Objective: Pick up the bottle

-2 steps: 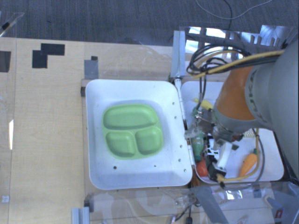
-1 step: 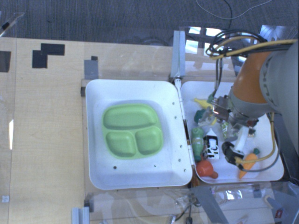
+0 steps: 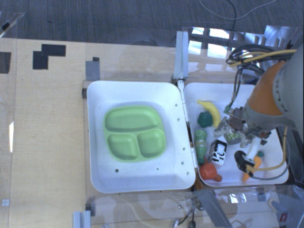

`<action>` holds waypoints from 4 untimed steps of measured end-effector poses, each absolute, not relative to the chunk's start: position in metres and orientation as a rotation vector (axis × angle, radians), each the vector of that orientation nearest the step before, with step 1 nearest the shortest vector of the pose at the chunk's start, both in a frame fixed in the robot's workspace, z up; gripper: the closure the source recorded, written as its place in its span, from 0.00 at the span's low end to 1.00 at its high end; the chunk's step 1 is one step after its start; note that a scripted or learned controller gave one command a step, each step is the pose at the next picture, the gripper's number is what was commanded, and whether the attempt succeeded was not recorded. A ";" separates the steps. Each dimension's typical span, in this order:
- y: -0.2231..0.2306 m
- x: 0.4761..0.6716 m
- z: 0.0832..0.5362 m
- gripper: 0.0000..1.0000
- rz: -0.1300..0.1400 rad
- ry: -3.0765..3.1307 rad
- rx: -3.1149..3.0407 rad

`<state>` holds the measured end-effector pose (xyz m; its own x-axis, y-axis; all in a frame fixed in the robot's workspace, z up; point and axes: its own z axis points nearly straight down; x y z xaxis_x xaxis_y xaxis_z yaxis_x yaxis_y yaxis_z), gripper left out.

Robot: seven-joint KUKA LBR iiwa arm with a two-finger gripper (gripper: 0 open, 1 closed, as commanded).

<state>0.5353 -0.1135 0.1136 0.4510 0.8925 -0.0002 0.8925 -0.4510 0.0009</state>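
Observation:
The bottle (image 3: 200, 144) is pale green and lies lengthwise along the left wall of the right bin (image 3: 278, 175), its cap pointing to the far side. My gripper (image 3: 232, 135) hangs over the middle of that bin, a short way right of the bottle and apart from it. Something small and greenish shows at the gripper's tip, but I cannot make out what it is. The grey arm with its orange band comes in from the right and hides the bin's far right part.
In the right bin lie a yellow banana (image 3: 210, 110), a dark green vegetable (image 3: 204, 119), a black-and-white patterned item (image 3: 218, 152), a red-orange toy (image 3: 209, 172) and an orange carrot (image 3: 255, 165). The left bin (image 3: 95, 127) holds a green divided tray (image 3: 135, 132).

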 end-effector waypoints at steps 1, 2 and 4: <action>-0.059 0.546 0.185 0.00 0.002 1.296 2.861; -0.089 0.555 0.089 0.00 0.014 1.311 2.851; -0.111 0.651 0.152 0.00 0.005 1.469 2.774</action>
<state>0.6513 -0.1115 0.1516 0.5623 0.8270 0.0016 0.8270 -0.5623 0.0036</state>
